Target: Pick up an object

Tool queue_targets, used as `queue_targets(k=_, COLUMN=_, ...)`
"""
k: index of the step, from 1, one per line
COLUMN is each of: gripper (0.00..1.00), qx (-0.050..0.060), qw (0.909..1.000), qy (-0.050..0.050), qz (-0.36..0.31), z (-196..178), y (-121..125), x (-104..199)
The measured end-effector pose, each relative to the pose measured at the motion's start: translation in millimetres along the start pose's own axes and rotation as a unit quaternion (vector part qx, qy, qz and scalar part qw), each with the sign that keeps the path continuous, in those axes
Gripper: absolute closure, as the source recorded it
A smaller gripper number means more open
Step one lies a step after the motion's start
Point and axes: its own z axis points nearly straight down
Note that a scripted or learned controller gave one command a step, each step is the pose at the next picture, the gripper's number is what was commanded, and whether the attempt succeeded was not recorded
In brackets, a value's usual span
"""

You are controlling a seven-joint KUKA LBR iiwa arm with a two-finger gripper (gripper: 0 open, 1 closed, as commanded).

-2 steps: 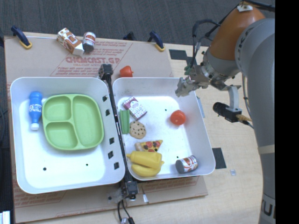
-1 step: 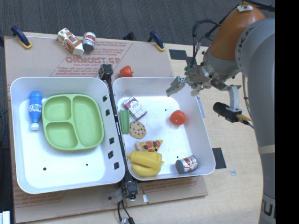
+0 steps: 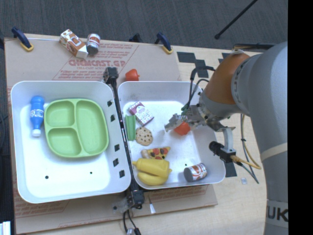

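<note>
My gripper (image 3: 177,123) hangs low over the right side of the right bin (image 3: 161,93). A small red-orange object (image 3: 183,129) lies right against its lower edge, partly covered by it. I cannot tell whether the object is held or just rests on the bin floor. To the left in the same bin lie a purple and white carton (image 3: 142,113), a green stick (image 3: 130,127), a cookie (image 3: 144,137), a pizza slice toy (image 3: 156,153), yellow bananas (image 3: 151,171) and a small can (image 3: 195,172).
The left bin (image 3: 29,180) holds a green divided plate (image 3: 77,127) and a blue bottle (image 3: 36,115). Behind the bins on the cardboard sit an orange item (image 3: 132,75), a can (image 3: 93,43) and a small box (image 3: 72,42). The grey arm fills the right side.
</note>
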Motion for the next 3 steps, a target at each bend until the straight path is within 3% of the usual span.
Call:
queue_targets(k=1, gripper=1.00, qx=0.000, qw=1.0000, qy=0.000, qz=-0.002, z=-11, y=1, x=0)
queue_targets(k=2, gripper=1.00, qx=-0.003, qw=1.0000, qy=-0.001, qz=0.000, z=-110, y=-4, x=47)
queue_targets(k=3, gripper=1.00, qx=-0.003, qw=1.0000, qy=0.000, qz=0.000, z=-176, y=-4, x=104)
